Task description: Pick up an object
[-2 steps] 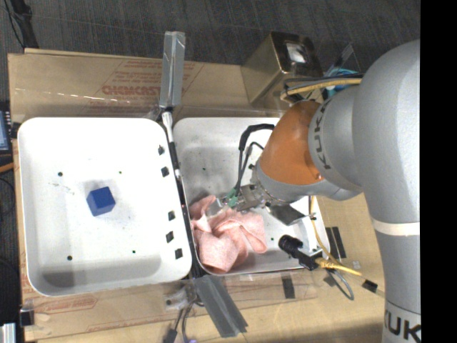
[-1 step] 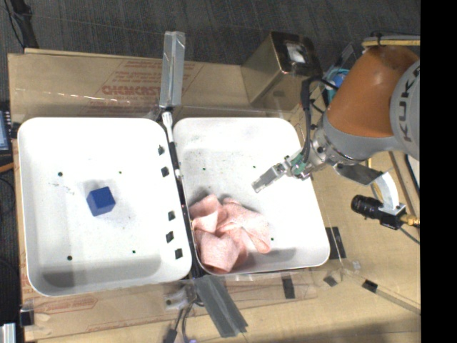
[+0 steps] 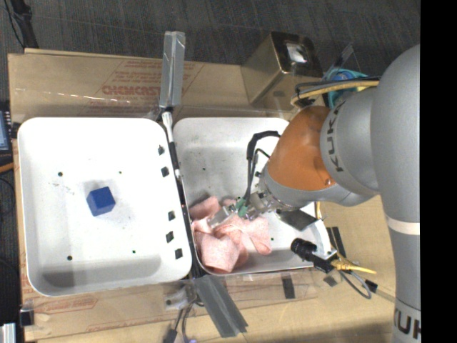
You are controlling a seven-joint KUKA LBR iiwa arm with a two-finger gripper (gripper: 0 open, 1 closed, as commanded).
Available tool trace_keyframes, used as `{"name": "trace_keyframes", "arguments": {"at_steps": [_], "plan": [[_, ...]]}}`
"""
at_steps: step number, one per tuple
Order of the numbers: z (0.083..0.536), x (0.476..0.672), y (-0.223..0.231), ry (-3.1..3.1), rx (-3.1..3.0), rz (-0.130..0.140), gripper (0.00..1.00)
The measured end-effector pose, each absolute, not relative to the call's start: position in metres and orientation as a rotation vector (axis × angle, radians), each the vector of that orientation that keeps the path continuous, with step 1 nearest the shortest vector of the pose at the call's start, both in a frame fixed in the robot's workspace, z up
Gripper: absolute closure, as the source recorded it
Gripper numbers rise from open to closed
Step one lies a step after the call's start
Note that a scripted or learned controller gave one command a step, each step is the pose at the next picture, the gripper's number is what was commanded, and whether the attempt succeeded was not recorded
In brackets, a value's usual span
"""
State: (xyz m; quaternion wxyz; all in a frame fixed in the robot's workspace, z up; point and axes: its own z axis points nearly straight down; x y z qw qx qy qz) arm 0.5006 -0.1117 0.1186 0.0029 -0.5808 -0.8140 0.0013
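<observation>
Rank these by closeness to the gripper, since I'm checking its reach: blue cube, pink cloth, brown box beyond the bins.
Gripper sits low in the right bin.
1. Pink cloth, directly beneath it.
2. Brown box, beyond the right bin's far edge.
3. Blue cube, in the left bin.

Two white bins side by side on cardboard sheet (image 3: pixel 107 84). Left bin (image 3: pixel 43 191) and right bin (image 3: pixel 214 138) divided by grey metal bar (image 3: pixel 171 70). Tan box (image 3: pixel 275 66) behind right bin. Dark carpet floor (image 3: pixel 214 6) beyond bench.
</observation>
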Motion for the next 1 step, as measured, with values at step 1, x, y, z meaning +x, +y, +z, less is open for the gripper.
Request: {"name": "trace_keyframes", "arguments": {"at_steps": [1], "plan": [[0.0917, 0.5424, -0.1005, -2.578, -1.792, 0.002, 0.00]]}}
